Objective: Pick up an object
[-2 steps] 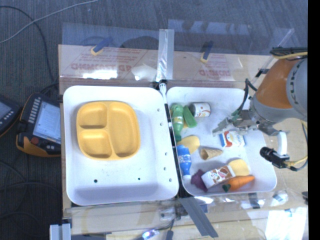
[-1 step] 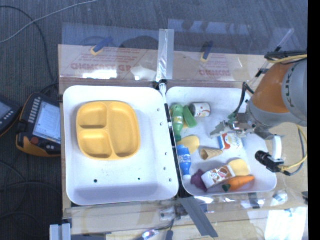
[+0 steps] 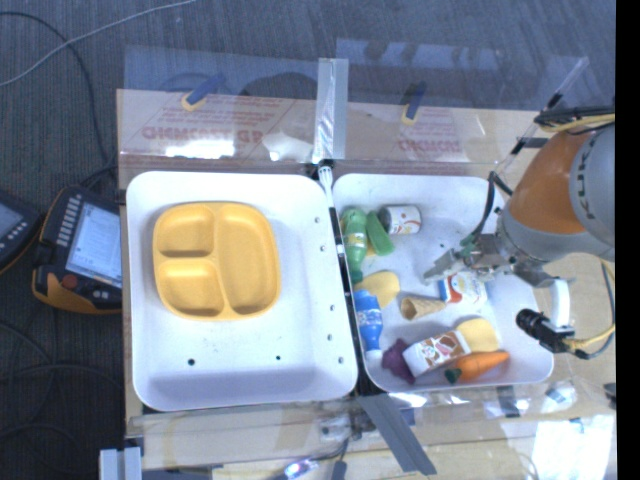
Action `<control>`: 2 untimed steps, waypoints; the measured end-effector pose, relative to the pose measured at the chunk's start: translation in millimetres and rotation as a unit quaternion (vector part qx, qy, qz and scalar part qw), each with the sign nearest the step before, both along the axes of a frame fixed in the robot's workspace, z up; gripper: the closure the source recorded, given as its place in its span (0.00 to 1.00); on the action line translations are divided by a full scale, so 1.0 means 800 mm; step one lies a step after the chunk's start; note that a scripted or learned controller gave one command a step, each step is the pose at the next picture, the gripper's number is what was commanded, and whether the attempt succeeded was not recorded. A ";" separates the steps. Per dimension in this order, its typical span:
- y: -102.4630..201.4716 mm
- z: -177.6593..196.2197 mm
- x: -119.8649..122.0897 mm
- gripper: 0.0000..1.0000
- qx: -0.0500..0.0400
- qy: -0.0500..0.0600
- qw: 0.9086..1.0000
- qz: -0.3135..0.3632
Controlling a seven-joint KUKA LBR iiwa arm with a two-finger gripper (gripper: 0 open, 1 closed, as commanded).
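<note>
The right bin [image 3: 430, 182] holds several small items. My gripper [image 3: 463, 266] hangs low over its right side, just above a small white and red carton [image 3: 459, 290]; whether it touches the carton is unclear. To the carton's left lies an ice cream cone [image 3: 422, 306]. A green bottle [image 3: 354, 232], a small can [image 3: 403, 219] and a yellow lemon [image 3: 379, 287] lie toward the bin's left and back. Along the front are a blue bottle [image 3: 369, 324], a purple piece [image 3: 397, 359], a larger carton [image 3: 438, 351], a yellow piece [image 3: 479, 333] and a carrot [image 3: 479, 366].
In the left bin [image 3: 230, 373] lies a yellow divided plate [image 3: 215, 260]. The arm's grey and orange wrist [image 3: 553, 193] crosses the right bin's right wall. A teach pendant [image 3: 80, 253] lies on the floor to the left of the bench.
</note>
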State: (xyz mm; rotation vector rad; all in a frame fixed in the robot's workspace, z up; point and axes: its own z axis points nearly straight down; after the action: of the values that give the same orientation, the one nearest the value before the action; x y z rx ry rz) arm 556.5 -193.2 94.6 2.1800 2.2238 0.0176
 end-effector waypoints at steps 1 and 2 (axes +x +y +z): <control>0.009 0.000 -0.011 0.00 0.002 -0.002 0.999 -0.048; 0.028 0.000 -0.026 0.00 -0.001 -0.001 0.999 -0.047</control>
State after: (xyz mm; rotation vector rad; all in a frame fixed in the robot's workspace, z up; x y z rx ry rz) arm 535.6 -170.9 94.5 2.2785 2.1174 0.0162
